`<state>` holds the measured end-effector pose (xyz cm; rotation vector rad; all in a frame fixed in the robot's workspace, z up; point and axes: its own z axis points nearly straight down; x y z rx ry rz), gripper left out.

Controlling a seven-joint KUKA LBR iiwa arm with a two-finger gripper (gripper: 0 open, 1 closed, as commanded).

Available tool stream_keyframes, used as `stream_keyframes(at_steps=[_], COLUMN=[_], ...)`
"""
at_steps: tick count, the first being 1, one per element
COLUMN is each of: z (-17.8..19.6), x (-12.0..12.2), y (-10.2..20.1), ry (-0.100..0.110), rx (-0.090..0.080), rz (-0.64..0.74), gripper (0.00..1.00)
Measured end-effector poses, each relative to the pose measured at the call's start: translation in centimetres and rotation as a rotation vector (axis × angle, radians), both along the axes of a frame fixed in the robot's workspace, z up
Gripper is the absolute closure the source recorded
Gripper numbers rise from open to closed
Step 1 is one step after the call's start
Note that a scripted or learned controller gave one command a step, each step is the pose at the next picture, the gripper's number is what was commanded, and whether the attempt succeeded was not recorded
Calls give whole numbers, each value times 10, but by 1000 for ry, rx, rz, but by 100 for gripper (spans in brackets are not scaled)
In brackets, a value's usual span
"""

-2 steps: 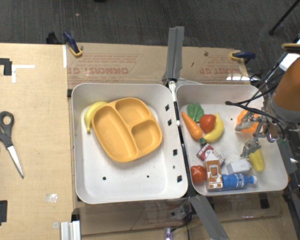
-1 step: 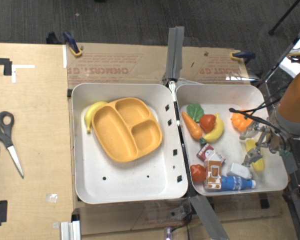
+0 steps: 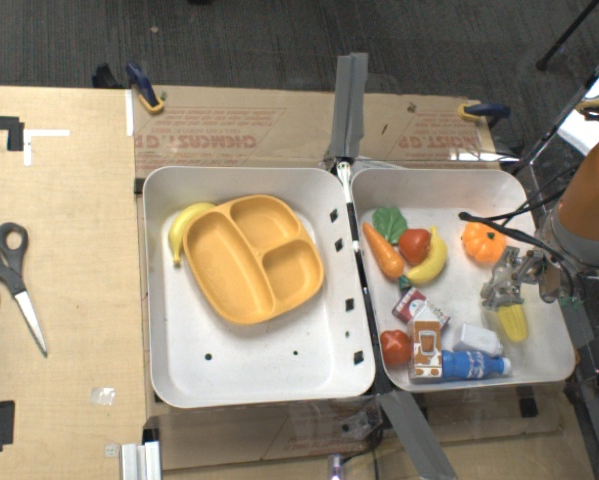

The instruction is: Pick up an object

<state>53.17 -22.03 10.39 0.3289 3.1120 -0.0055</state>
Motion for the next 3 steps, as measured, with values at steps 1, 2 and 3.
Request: stream_keyframes(at_steps=[1,2,3], z=[-10,-10,-12], x=[59,58,24], y=[-1,-1,-1], ry=[5,7,9], rx=[5,5,7], rz=[-305,-305,-436], gripper=[100,0,0])
